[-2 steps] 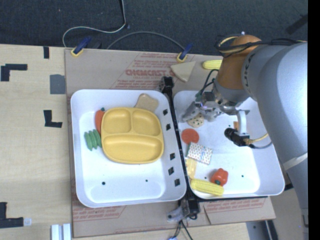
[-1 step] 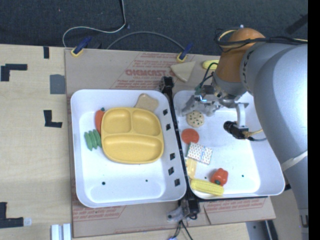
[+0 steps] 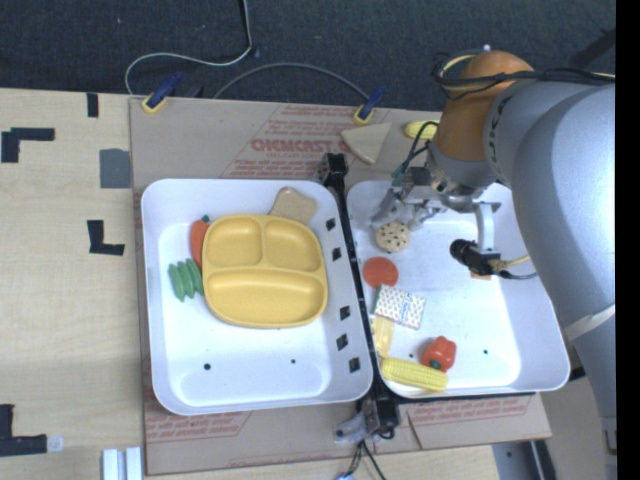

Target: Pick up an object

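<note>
You are looking down at a slant on a light wooden table with black tape marks along its left side. A sheet of brown cardboard printed in red lies on the table, and two shallow white bins sit on it side by side. Behind the table the floor is dark blue-grey carpet, with thin cables trailing across it.

The left bin holds a yellow divided plate. An orange carrot and green beans lie just beside the plate's left edge, and a slice of toast touches its upper right corner.

The grey arm with its orange band reaches in from the right over the right bin. Its claw hangs at the bin's upper left, its fingers apart and gripping nothing, directly above a speckled cookie; you cannot tell whether they touch it.

Below the cookie in that bin lie a red-orange disc, a checked packet, a red pepper and a yellow corn cob. The corn lies along the bin's near edge, with the pepper just above it.
</note>
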{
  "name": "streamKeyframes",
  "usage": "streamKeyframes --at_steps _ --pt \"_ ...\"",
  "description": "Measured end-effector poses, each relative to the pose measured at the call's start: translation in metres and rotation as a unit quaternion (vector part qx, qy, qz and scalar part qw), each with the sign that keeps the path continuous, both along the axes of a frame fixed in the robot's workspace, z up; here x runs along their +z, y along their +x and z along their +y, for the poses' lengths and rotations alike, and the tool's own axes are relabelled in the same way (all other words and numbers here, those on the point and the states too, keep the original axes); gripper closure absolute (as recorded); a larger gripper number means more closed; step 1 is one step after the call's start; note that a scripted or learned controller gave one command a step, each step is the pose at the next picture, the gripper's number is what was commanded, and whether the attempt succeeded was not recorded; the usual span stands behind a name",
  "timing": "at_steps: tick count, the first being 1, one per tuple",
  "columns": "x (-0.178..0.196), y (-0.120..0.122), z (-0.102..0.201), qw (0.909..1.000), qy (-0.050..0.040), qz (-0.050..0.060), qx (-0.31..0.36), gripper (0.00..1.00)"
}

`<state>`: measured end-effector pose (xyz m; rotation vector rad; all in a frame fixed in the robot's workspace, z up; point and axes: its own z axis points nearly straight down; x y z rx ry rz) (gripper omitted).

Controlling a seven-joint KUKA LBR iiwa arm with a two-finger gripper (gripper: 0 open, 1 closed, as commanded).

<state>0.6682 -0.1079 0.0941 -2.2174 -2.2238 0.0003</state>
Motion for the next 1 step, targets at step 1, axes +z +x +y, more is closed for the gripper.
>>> streamKeyframes --at_steps 1 --pt "0.0957 -0.0301 0.0599 1.0 0.001 -0.002 0.002 1.0"
